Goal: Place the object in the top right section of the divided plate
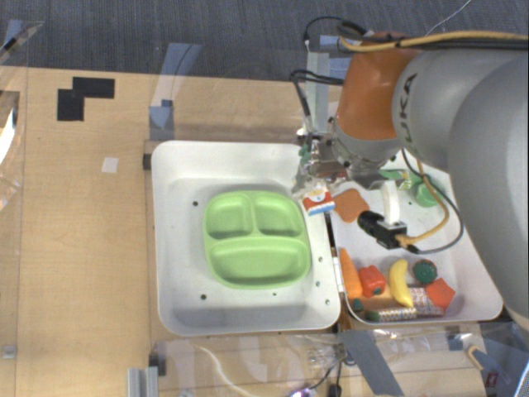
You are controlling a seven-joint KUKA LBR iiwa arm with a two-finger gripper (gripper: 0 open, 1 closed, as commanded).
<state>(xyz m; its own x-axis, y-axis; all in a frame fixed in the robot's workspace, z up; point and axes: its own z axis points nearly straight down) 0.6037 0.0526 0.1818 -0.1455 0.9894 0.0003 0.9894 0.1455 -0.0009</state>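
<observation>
Arm [446, 81], grey with an orange band, reaches in from the right and covers much of the right bin [475, 292]; below its wrist the gripper [316, 172] hangs over the ridge where the two bins meet. In the left bin [173, 246] lies the green divided plate [256, 238], with two small sections at the far side and one long section at the near side. The object [318, 203] is a small carton-like thing, white with red and a little blue, and it sits right under the gripper, just beside the upper right corner of the plate. It seems to be at the fingertips, but I cannot tell if the fingers are together on it or apart, so I would not say it is held. Judging by its look, it is light and quite stiff, perhaps a toy box with smooth sides that may slip; the best hold is probably across its two flat faces, near the middle, not on a corner. The top right section of the plate [277, 213] is near, so the carry would be short. In the right bin rest a carrot [350, 275], a banana [400, 281] and other toy foods.
</observation>
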